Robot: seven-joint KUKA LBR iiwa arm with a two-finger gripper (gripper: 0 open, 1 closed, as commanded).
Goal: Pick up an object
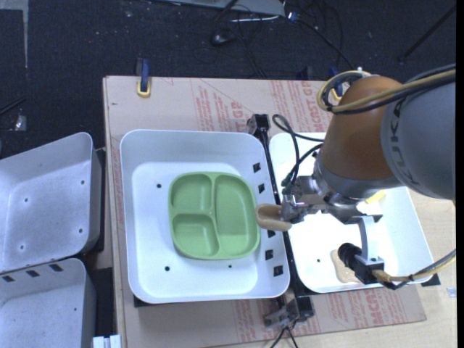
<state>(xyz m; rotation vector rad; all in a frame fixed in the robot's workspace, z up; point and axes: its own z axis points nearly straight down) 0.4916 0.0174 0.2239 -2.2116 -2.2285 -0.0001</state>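
Tan and rounded, a small object [272, 218] sticks out at the gripper [288, 212], right over the divider between the two bins and touching the right edge of a green tray. We see it at the fingertips, but whether the fingers are clamped on it or merely beside it we cannot tell, since the wrist hides them.

Pale green and split into three compartments, the divided tray [214, 215] lies flat in the middle of the left bin [145, 267], slightly rotated. The right bin [406, 223] sits just beside it; on its floor near the front edge we see a pale beige flat piece [346, 268] partly under a black fitting [357, 260] on the arm's cabling.

We see the arm [377, 140] reaching in from the right, its orange band bulging above the wrist and its grey upper link crossing the top right corner. The wrist bends down and leftward so the gripper points toward the divider. Yellow and black cables loop over the orange band.

Both bins rest on a board of pale brown cardboard [217, 100] with red printing, a blue and yellow clamp [144, 78] at its far left corner. Beyond is dark speckled floor [65, 35] with loose cables, and two more white trays [43, 194] stand at the left.
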